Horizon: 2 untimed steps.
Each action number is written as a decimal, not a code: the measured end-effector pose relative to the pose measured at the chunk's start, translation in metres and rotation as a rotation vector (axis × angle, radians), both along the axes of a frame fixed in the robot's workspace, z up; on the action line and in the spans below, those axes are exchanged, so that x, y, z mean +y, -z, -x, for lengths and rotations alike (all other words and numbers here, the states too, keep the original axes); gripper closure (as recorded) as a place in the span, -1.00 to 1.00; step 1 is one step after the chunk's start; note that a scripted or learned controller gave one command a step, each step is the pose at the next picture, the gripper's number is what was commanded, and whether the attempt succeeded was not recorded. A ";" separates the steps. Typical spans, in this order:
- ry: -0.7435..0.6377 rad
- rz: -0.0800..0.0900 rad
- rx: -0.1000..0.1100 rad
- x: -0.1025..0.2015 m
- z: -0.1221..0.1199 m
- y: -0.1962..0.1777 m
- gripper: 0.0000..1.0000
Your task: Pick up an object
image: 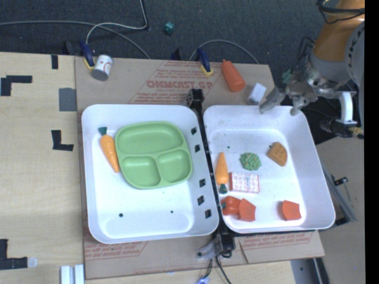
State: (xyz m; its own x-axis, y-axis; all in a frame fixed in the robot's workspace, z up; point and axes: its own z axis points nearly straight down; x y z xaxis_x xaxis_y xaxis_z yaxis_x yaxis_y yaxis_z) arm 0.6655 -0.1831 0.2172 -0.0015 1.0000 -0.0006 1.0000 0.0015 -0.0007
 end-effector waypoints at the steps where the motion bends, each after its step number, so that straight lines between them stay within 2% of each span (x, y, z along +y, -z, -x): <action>1: 0.001 0.000 0.000 -0.014 0.050 0.107 -1.00; 2: -0.002 -0.001 -0.005 0.053 0.035 0.131 -1.00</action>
